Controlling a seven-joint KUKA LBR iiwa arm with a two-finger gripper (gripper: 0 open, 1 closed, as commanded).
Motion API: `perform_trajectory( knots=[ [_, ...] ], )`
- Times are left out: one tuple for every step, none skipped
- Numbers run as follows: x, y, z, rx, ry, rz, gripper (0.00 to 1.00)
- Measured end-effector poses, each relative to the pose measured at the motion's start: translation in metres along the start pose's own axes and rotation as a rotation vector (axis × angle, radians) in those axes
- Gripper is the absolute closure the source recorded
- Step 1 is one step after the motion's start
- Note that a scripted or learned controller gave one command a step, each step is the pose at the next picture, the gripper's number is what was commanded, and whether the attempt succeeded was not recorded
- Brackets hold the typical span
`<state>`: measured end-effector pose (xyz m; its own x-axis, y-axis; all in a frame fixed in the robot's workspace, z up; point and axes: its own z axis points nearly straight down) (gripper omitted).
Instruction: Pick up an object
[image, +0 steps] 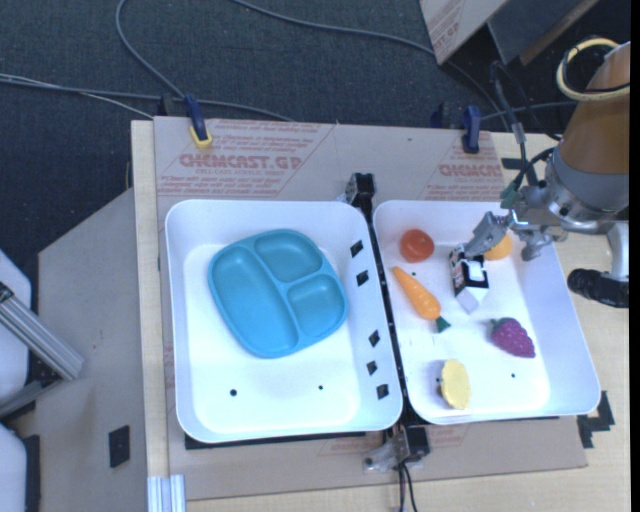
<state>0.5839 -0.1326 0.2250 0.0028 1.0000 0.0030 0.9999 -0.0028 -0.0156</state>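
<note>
Camera view: hand (469, 272) low in the right bin (560, 310), beside the carrot (418, 291). I judge the reach-down step; whether it grips anything I cannot tell, so next comes closing squarely on one item.

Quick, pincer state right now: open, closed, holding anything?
Pincer: low in the right bin, between the carrot and grapes; open or closed cannot be told.

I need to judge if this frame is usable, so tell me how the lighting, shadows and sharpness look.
Camera view: even, soft lighting and faint shadows; the blue plate, carrot and grapes read sharply. Camera view: white bin surfaces are bright, nearly washed out. Camera view: the end effector looks slightly soft against the white.
</note>
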Motion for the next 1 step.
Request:
perform_trajectory(
  knots=[
    [0.0003,0.0025,-0.0080,-0.014,-0.002,-0.003,0.00]
  ],
)
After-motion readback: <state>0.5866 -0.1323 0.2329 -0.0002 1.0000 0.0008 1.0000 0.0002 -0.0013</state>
